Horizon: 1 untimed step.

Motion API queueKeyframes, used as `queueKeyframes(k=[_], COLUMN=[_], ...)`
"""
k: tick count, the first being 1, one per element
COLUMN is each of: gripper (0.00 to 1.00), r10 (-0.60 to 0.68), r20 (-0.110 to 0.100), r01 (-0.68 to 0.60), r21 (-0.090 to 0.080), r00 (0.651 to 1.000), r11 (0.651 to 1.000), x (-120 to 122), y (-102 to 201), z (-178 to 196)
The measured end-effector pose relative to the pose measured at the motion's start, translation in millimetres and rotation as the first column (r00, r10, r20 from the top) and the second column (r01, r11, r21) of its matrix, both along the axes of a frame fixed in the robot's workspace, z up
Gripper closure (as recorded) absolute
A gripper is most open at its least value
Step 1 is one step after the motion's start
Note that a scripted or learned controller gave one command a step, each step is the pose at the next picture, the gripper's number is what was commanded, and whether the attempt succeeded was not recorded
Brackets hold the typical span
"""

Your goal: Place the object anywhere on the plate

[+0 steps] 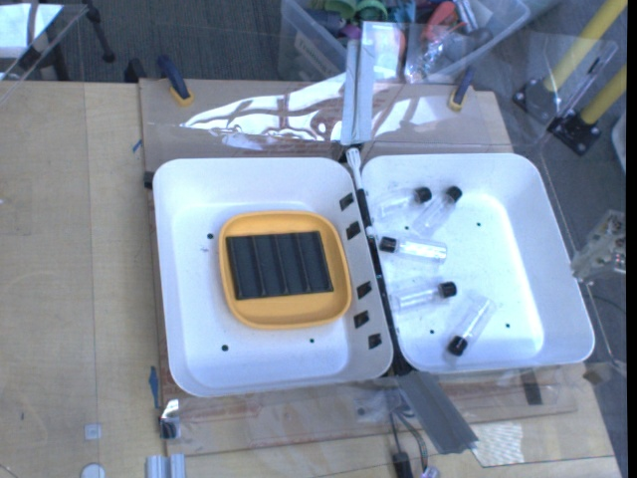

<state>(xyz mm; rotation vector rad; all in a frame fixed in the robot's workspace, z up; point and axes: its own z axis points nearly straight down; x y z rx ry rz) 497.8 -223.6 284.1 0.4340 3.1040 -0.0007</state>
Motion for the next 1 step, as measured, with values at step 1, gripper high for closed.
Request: queueKeyframes(k=[1], gripper=[1.00], r10=[0.134], r20=[-0.004], r01=[-0.134], r21=[0.001], r00=[0.991], r11=[0.991], x=[-17.0], y=[15.4], z=[-34.3])
